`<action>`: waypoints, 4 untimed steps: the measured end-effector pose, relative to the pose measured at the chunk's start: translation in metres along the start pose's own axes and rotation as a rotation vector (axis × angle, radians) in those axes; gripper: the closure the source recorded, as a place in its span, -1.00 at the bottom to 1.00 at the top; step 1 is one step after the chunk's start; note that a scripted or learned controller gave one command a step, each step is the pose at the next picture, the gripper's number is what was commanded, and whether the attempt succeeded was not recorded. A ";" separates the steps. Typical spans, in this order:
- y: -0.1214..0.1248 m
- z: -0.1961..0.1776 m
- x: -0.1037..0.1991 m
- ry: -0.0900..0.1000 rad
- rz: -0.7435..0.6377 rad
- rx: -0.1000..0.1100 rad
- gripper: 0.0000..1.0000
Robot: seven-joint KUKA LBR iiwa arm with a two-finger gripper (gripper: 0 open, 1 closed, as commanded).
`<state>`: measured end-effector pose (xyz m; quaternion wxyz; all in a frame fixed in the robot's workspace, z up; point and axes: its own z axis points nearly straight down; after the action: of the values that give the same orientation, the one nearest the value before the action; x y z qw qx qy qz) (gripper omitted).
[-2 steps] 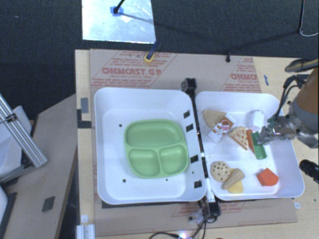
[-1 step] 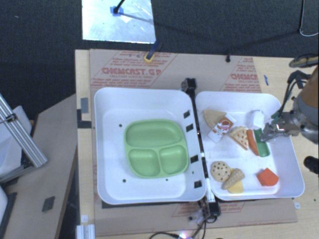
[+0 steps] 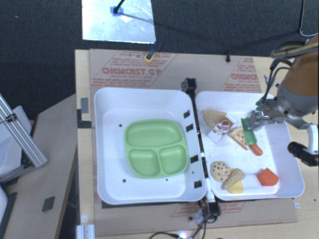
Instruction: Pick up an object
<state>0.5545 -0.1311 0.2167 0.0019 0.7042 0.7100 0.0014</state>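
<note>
Hovering gripper [image 3: 252,121] above carrot [image 3: 251,139]

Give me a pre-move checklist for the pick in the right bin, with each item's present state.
1. Hand over the right bin: ok.
2. Target chosen: cannot tell; the hand is above the carrot and beside the pizza slice.
3. Object between the fingers: cannot tell.
4. Room around the carrot: not ok, the pizza slice lies against it.
5. Other items apart from the hand: ok, cookie and orange block lie nearer the front.
6. Green tray in the left bin, out of the way: ok.
</note>
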 end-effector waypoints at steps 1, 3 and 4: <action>0.047 -0.011 0.039 0.001 -0.002 -0.002 1.00; 0.087 0.002 0.062 -0.001 0.008 0.003 1.00; 0.082 -0.008 0.063 0.000 0.006 0.002 1.00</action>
<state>0.6359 -0.0675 0.2251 0.0011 0.7064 0.7078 0.0006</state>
